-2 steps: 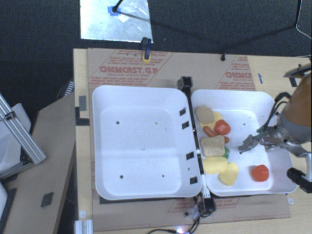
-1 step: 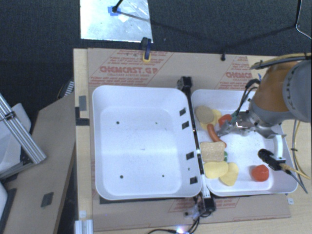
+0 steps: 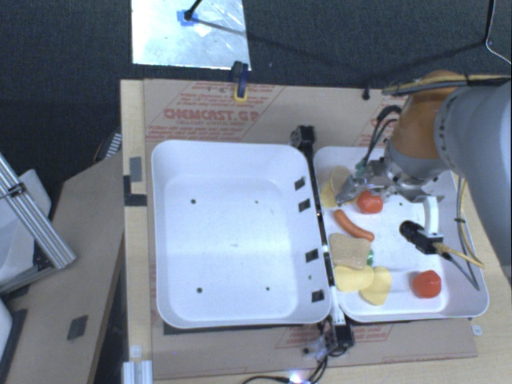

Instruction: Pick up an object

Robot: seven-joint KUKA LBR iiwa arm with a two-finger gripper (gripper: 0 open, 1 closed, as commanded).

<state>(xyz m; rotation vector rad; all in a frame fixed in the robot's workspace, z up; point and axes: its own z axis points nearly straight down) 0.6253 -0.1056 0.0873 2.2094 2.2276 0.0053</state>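
gripper [image 3: 358, 187]: low in right bin [image 3: 464, 294], finger state unclear
target: red tomato [image 3: 370, 203], just beside
handling: probably light, smooth, round; pinch across middle

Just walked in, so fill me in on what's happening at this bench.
A grey robot arm reaches in from the right over the right bin, its gripper low beside a red tomato-like piece. Nothing is visibly held. An orange sausage, a bread slice, yellow pieces and another red piece lie around. The left bin sits alongside.
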